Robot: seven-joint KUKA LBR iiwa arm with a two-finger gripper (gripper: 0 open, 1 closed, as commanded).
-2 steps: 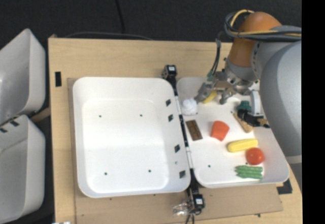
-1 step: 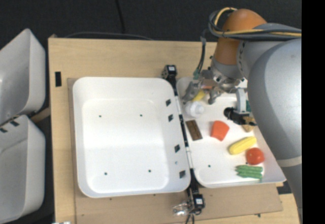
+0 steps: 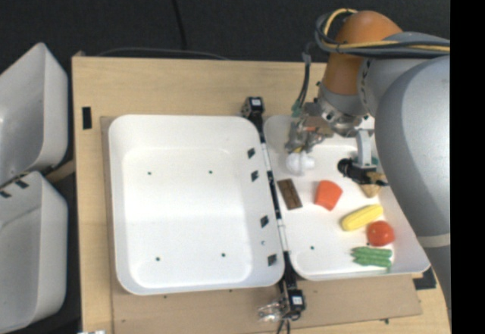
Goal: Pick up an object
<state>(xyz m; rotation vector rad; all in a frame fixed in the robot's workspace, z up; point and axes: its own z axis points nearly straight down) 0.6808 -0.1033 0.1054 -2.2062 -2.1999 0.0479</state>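
The hand [image 3: 305,142] hangs low over the far left corner of the right bin [image 3: 333,260], its tips directly above a small white object [image 3: 299,163] that lies just below them near the divider between the bins. Whether the tips touch this object cannot be told, and whether the hand is spread or pressed together cannot be told either. The white object is rounded, with no clear long axis. Nearer the viewer lie a brown block [image 3: 289,194], long axis running roughly toward and away from the camera, an orange-red piece [image 3: 328,195], a yellow corn cob [image 3: 361,216] lying slantwise with its right end higher in the view, a red tomato [image 3: 380,232] and a green pod [image 3: 372,255] lying crosswise. The left bin [image 3: 121,173] stands beside it on the wooden surface [image 3: 91,82].
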